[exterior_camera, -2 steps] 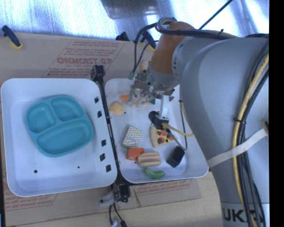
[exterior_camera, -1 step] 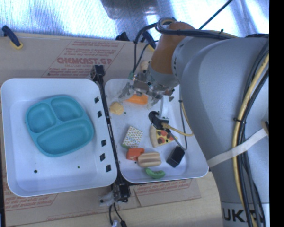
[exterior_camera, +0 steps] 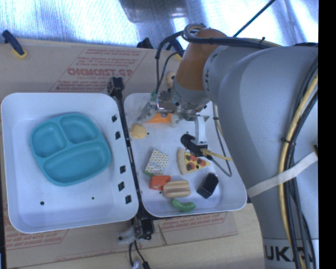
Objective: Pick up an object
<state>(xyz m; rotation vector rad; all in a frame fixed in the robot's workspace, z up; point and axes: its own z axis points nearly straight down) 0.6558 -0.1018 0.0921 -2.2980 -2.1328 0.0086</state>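
Note:
The right bin (exterior_camera: 229, 198) holds several toy foods. Among them are an orange wedge (exterior_camera: 158, 117), a pale yellow lump (exterior_camera: 138, 131), a checkered cracker (exterior_camera: 157, 161), a pizza slice (exterior_camera: 191, 161), a red piece (exterior_camera: 159, 181), a hot dog (exterior_camera: 176, 189), a green piece (exterior_camera: 183, 205) and a black block (exterior_camera: 208, 185). My gripper (exterior_camera: 172, 114) hangs low over the far end of this bin. It is right above the orange wedge, which pokes out at its left side. The wrist hides what lies directly beneath it.
A blue divided plate (exterior_camera: 70, 148) lies in the left bin (exterior_camera: 17, 206). A black ridge with clips (exterior_camera: 123, 150) separates the two bins. The grey arm (exterior_camera: 263, 105) covers the right bin's far right corner. Cardboard (exterior_camera: 73, 66) lies under both bins.

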